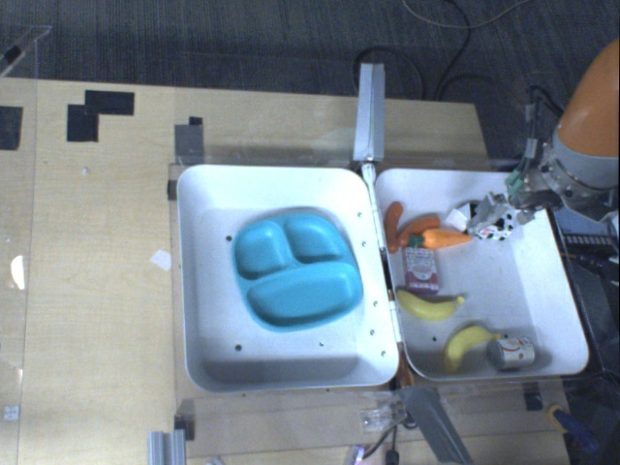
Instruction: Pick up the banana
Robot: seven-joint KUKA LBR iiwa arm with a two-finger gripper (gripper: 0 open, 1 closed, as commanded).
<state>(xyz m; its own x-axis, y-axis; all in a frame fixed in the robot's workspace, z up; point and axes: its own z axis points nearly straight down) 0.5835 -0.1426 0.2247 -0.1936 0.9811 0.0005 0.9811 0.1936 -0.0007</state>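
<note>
Banana lies beside pouch, right bin.

A pale wooden bench fills most of the scene, with black patches near its far left. Beyond it lies dark grey carpet, crossed by a thin cable.

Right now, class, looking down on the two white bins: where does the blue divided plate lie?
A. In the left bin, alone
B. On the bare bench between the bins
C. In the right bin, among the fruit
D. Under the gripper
A: the blue divided plate lies in the left bin, while the two bananas lie in the right bin.
</note>
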